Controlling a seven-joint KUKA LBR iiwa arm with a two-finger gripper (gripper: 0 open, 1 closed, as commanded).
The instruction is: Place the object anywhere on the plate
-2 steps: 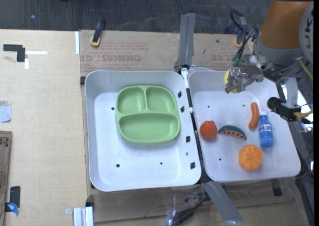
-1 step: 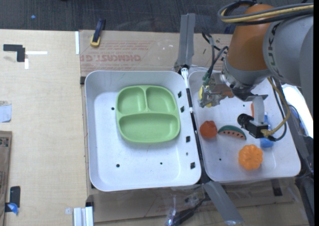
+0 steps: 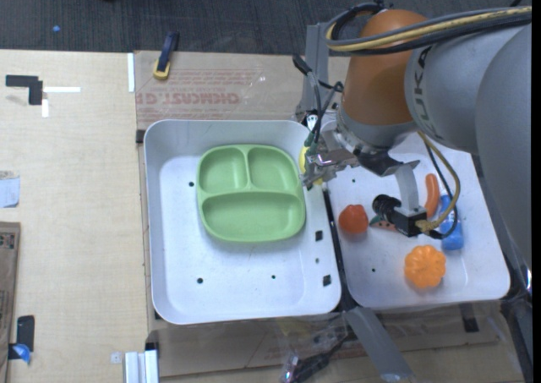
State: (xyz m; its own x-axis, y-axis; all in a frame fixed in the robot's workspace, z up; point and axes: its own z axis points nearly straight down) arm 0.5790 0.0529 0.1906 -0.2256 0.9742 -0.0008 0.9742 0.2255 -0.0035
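Green plate [image 3: 251, 219] is lying in the white bin on the view's left [image 3: 169, 229], in its upper half, with three compartments facing up. Just off its right edge the gripper [image 3: 314, 161] is hovering over the rim where the two bins are meeting. From this angle I cannot tell how far open it is, nor whether it is gripping anything; a small yellowish bit is showing at its left side, too small to make out. The grey arm [image 3: 473, 77] with its orange band [image 3: 380, 68] is reaching in above it from the right.

Outward from there, in the right bin [image 3: 372, 288], a red-orange round object [image 3: 353, 219] is sitting nearest the gripper, close to the shared rim. Further right an orange elongated object [image 3: 432, 191] is lying near a blue object [image 3: 454, 240]. An orange ridged ball [image 3: 424, 267] is resting just below them, toward the bin's lower right corner. All four are lying apart from the plate.

Beyond the bins, a brown cardboard sheet [image 3: 211, 90] is lying under their top edges, and a yellow and blue clamp [image 3: 166, 56] is sitting at its upper left.
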